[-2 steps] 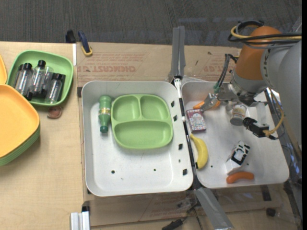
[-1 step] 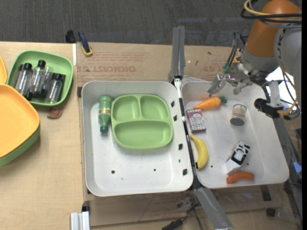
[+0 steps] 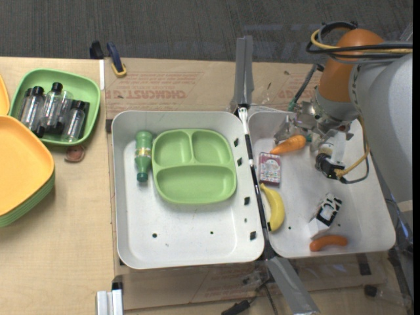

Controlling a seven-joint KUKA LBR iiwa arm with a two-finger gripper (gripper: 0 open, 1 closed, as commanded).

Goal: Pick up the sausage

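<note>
Your gripper [image 3: 303,131] hangs at the right bin's [image 3: 367,241] far end, just beside the carrot [image 3: 289,145] — well apart from the sausage [image 3: 328,242] by the near rim — so, fingers unreadable here, it risks grabbing the look-alike carrot instead.

The sausage [image 3: 329,243] lies near the front edge of the right bin [image 3: 367,195], with bare floor to its left and right. A black and white thing [image 3: 328,210] sits just behind it. The banana [image 3: 275,205] lies farther left, by the bin's left wall.
</note>
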